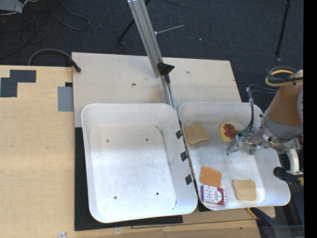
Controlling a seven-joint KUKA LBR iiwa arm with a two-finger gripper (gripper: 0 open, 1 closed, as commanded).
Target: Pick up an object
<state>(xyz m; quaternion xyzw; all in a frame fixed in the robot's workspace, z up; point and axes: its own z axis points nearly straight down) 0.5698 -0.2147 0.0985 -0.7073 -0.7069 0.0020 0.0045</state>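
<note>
The right bin (277,198) holds a tan bread slice (196,133) at its upper left, a yellow-and-red toy food piece (228,131) near the middle top, an orange square slice (210,175), a pale bread slice (244,189) and a small red-and-white packet (213,195) at the front. My gripper (239,143) hangs low over the right bin, just right of and below the yellow-and-red piece. Whether it touches that piece is unclear from this angle.
The left bin (99,114) sits beside the right one, with black clips along the shared edge (182,155). A slanted aluminium bar (148,38) rises from behind the bins. The arm's grey body and orange band (287,110) cover the right bin's right wall.
</note>
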